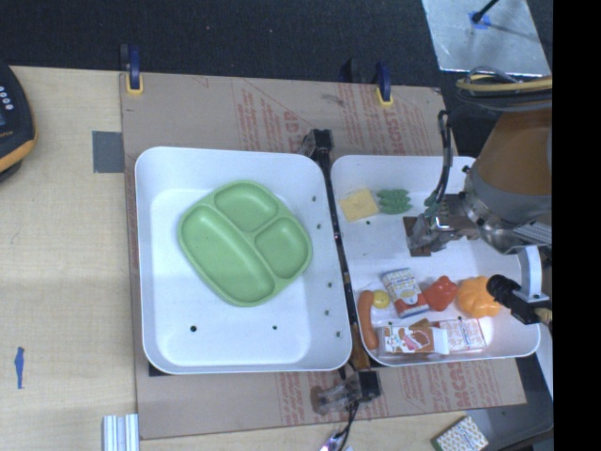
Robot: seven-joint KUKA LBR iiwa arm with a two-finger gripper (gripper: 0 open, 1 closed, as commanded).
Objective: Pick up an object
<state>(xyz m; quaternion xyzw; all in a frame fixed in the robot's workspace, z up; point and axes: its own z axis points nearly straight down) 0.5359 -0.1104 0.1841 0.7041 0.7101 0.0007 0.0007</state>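
Note:
My gripper (424, 235) hangs over the middle of the right bin (376, 172), on the grey arm with the orange band that reaches in from the right. Behind it to the left lie a yellow block (359, 204) and a small green piece (392, 198). In front of it sit a small printed carton (401, 287), a red toy (438, 294) and an orange pepper (475, 296). A long flat box (434, 337) lies along the bin's front wall, with an orange carrot-like stick (364, 318) at its left end. I see nothing held in the gripper.
The left bin (160, 252) holds a green divided plate (246, 241). A black divider strip (331, 224) runs between the bins. Blue clamps (132, 67) pin the cardboard at the back. A dark device (11, 120) sits at the far left edge.

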